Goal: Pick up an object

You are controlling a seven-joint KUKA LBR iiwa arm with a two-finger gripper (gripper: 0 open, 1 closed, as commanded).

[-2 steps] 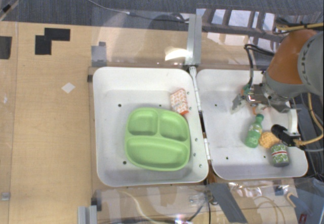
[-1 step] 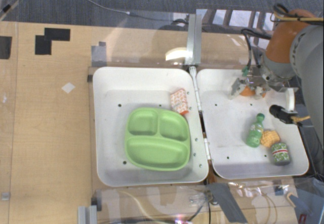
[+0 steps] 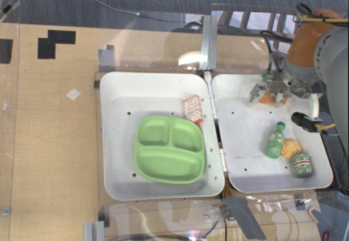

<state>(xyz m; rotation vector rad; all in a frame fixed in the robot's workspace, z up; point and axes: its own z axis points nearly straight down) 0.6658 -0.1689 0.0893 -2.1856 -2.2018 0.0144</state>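
1. We locate the gripper low over the far part of the right bin, near its 12 o'clock wall, with the arm entering from 3 o'clock.

2. We read the jaws as spread: two grey fingers stand apart, one toward 9 o'clock and one toward 3 o'clock.

3. We see a small orange object in the gap between the fingers, resting on the bin floor. It is mostly hidden by the tool, so we cannot tell its shape or its long axis. We cannot confirm that either finger touches it.

4. We judge this orange object to be the target of the pick. It lies directly beneath the jaws, so the coming move calls for closure along the 9-to-3 o'clock line, with little or no sideways travel.

5. We note the other candidates in the same bin, all toward 5 o'clock from the jaws and well apart from them: a green bottle, a yellow object touching it or just beside it, and a small can near the front corner.

6. We note the left bin, which holds a green divided tray and a small patterned packet at the tray's 1 o'clock corner. Both lie far toward 9 o'clock.

7. We flag one risk: the target sits near the bin's far wall, which leaves little clearance.
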